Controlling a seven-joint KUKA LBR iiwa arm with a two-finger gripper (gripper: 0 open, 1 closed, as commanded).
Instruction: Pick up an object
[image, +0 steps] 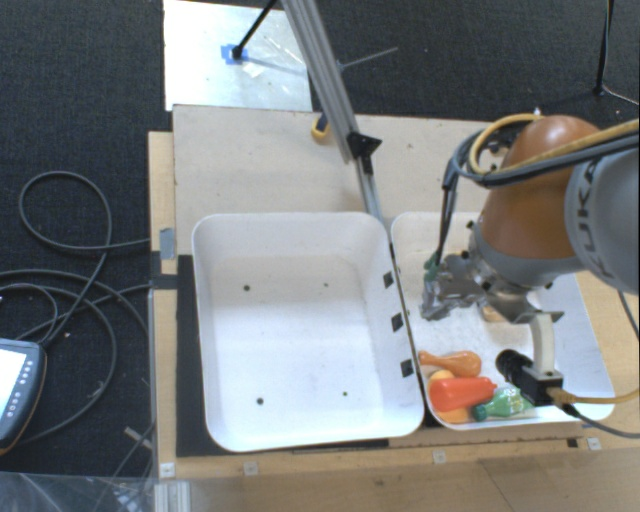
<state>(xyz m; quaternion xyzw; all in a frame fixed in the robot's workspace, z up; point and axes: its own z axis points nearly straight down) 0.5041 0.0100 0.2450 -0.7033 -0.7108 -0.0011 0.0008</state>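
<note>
My gripper (437, 303) hangs over the left part of the right bin (415, 235), above the bin floor. Nothing shows between its tips. Toys lie in a heap at that bin's near edge, below the gripper: an orange drumstick-shaped piece (452, 360), a red-orange block (461, 391), a yellow piece (450, 412) under it, and a green toy (499, 405) to their right. A small tan item (492, 313) peeks out from under the wrist.
The left bin (210, 300) stands beside the right one, sharing a ridge with black tabs. A slanted metal pole (335, 90) crosses the bench's far side. Cables and a pendant lie on the floor at left.
</note>
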